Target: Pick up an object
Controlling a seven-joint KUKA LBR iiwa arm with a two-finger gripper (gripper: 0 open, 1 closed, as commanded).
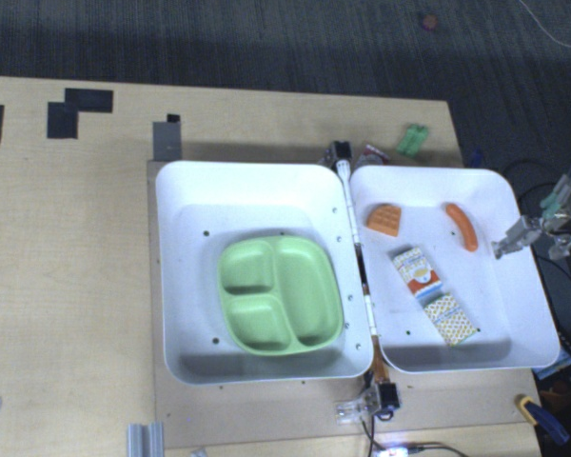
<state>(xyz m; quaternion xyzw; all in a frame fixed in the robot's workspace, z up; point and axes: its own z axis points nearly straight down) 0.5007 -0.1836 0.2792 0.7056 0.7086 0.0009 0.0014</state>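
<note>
Right bin (pixel 514 208) holds four candidates; left bin (pixel 186 217) holds a green divided tray (pixel 278 291).

In the right bin: an orange waffle-like piece (pixel 384 219) near the back left, an orange sausage shape (pixel 462 227) near the back right, a small printed carton (pixel 417 271) in the middle, and a patterned packet (pixel 451 317) just in front of it, the two nearly end to end. All lie flat on the bin floor, apart from the walls.

The gripper (pixel 523 239) sits at the right bin's right rim, above no object. I cannot tell its state from this angle; nothing is visibly in it.

Handling, as I judge it: all look light, likely toy food. The sausage is narrow and rounded, could roll or squirt out; I would close across its short width at mid-length. The waffle piece is flat, probably stiff, low profile, hard to get under. The carton looks boxy with firm faces, the easiest grasp, taken across its narrow sides. The packet may be soft and crumple.

Labels: carton shows a red and blue print, packet a fine yellow-blue pattern. No writing readable at this resolution.
</note>
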